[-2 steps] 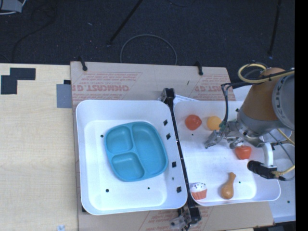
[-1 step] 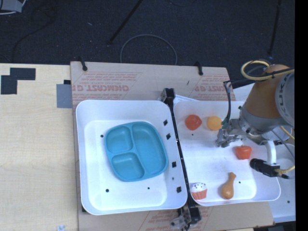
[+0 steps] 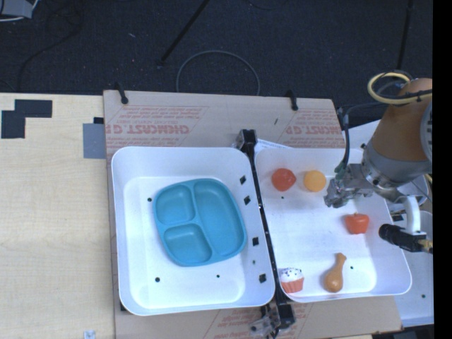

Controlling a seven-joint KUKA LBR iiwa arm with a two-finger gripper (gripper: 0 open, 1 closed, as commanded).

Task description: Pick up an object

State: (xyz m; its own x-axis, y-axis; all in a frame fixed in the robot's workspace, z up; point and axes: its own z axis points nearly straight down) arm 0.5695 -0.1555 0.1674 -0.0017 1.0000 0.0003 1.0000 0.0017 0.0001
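The right bin (image 3: 311, 260) holds a red tomato-like ball (image 3: 283, 179), an orange ball (image 3: 314, 181), a small red pepper-like piece (image 3: 357, 223), a tan drumstick (image 3: 335, 273) and a cupcake (image 3: 291, 280). My gripper (image 3: 339, 193) hangs over the right bin's upper right part, just right of the orange ball and above-left of the red piece. Nothing shows between its fingers.
The left bin (image 3: 134, 260) holds a blue divided plate (image 3: 199, 221). A black divider clamp (image 3: 248, 141) sits between the bins. The arm's orange-banded body (image 3: 399, 136) and cables overhang the right bin's far right edge. A cardboard sheet (image 3: 212, 122) lies beneath both bins.
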